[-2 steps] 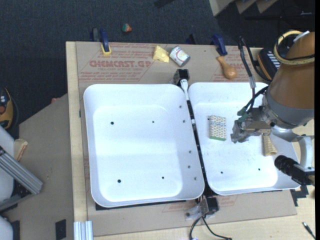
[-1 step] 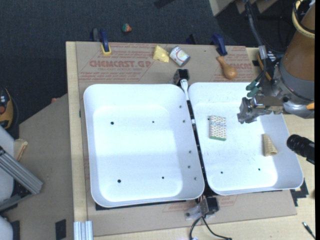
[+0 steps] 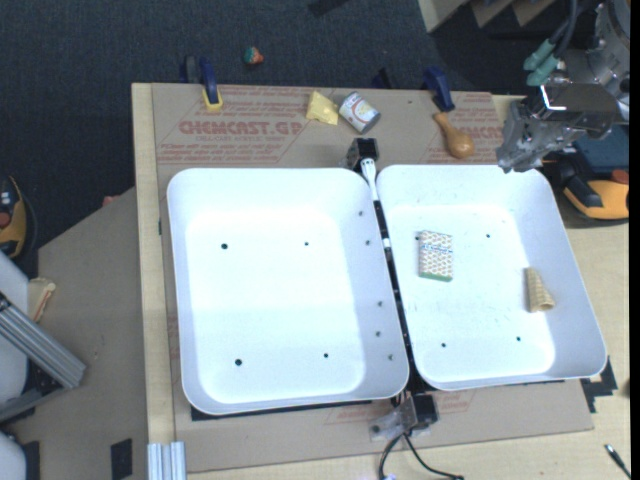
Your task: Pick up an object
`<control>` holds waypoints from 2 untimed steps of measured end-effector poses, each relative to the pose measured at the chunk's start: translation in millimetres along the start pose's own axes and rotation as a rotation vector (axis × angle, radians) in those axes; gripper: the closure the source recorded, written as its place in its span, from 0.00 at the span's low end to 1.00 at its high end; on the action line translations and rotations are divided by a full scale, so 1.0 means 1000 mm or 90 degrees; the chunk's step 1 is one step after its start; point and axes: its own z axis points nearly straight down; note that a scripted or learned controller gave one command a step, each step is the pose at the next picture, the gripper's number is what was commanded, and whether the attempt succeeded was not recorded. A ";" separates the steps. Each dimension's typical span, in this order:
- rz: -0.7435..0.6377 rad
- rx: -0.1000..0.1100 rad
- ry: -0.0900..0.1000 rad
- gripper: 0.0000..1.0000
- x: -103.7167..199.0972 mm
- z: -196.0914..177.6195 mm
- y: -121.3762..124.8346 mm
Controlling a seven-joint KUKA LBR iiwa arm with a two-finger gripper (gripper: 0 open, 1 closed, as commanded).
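In the right bin (image 3: 560, 353) lie two objects: a small patterned sponge-like block with a green edge (image 3: 435, 255) near the bin's middle left, and a tan ridged cone-shaped piece (image 3: 539, 290) toward the right wall. My gripper (image 3: 522, 148) hangs at the far right corner of that bin, above its rim, well away from both objects. Nothing shows between its fingers.
The left bin (image 3: 190, 268) sits beside the right one. Behind the bins on the board lie a yellow wedge (image 3: 322, 109), a small can (image 3: 359, 112) and a wooden pear-like piece (image 3: 455, 136). Blue clamps (image 3: 209, 80) hold the board's back edge.
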 end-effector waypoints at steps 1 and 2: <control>0.004 0.014 -0.002 0.00 -0.002 0.010 -0.001; 0.002 0.024 -0.002 0.00 0.063 0.202 -0.006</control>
